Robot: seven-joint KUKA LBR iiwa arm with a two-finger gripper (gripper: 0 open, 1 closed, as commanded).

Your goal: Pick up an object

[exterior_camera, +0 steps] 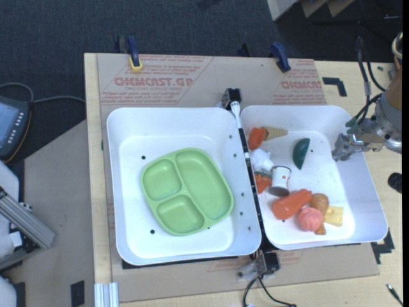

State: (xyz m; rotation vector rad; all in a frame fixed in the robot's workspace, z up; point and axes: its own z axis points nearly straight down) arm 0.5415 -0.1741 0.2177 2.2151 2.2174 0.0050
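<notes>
Tool (343, 147) poised at the right rim of the right bin (364, 171), nothing seen between its fingers.

How wide the tool stands cannot be told from this view. The right bin holds a cluster of toy foods: an orange carrot-like piece (291, 204), a pink ball (310, 219), a yellow cheese wedge (333, 216), a dark green leaf shape (300, 152), an ice-cream cone (276, 133) and a small white can (280, 174). The left bin (128, 171) carries 1 green plate (186, 190) with 3 compartments. Both bins sit on the bench (96, 139).
</notes>
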